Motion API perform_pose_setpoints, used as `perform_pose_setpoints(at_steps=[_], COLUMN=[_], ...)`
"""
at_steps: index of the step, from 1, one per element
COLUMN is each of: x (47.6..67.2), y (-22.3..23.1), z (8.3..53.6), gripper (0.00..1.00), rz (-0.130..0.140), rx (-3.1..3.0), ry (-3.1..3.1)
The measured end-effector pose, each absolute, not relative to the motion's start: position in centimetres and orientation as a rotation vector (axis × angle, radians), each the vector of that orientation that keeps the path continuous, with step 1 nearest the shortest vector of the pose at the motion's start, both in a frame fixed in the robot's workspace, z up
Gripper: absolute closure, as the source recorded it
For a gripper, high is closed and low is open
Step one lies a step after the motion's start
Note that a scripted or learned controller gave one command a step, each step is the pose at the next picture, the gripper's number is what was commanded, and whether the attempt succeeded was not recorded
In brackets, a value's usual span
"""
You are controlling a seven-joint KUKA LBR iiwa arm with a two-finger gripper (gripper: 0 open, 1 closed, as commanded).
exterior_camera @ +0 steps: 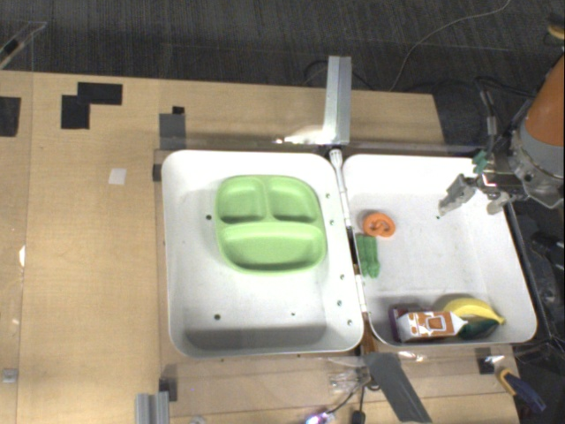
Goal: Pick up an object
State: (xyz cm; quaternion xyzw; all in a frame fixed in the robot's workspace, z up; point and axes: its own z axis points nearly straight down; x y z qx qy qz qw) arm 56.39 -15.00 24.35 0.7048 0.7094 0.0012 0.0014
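My gripper (475,197) hangs over the upper right part of the right bin (459,263), open, with nothing between its fingers. Left of it, apart from it, a small orange round piece (380,225) lies on the bin floor. A green oblong piece (367,256) lies just below that, against the bin's left wall. In the near right corner a brown and white carton (426,325) lies on its side, with a yellow banana (472,310) beside it and a dark green object (482,329) tucked under the banana's end.
The left bin (190,307) holds a green divided plate (267,222). A metal post (339,100) stands behind the ridge between the bins. The arm's orange band (546,117) sits at the right edge, above the bin's far right corner.
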Motion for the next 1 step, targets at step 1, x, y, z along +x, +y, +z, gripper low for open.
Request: perform_pose_setpoints(at_steps=[1], x=[57.32], y=[-16.76], z=[30.65], gripper=[0.0], rz=[0.005], rx=[2.188], ry=[2.247])
